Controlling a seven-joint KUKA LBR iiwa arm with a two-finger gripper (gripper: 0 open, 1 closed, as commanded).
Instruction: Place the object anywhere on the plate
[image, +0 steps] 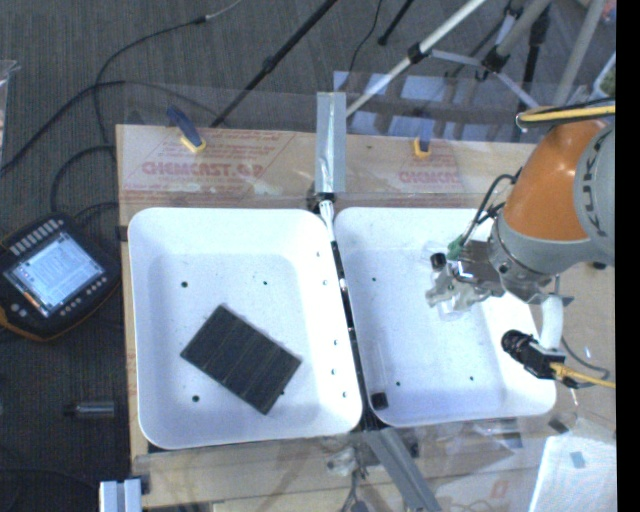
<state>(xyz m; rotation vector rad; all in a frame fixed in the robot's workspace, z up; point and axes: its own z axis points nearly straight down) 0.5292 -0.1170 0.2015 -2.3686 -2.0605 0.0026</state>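
While its hand (443, 290) blurs, grip unclear, the dark plate (241, 358) lies left.

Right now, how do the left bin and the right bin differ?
The left bin has a dark ribbed plate lying flat and skewed on its floor; the right bin has none. The gripper and grey arm hang over the right bin, not the left bin. Both are shallow, white, side by side.

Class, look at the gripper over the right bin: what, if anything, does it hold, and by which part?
It cannot be told: the gripper is blurred. The dark plate lies apart in the left bin.
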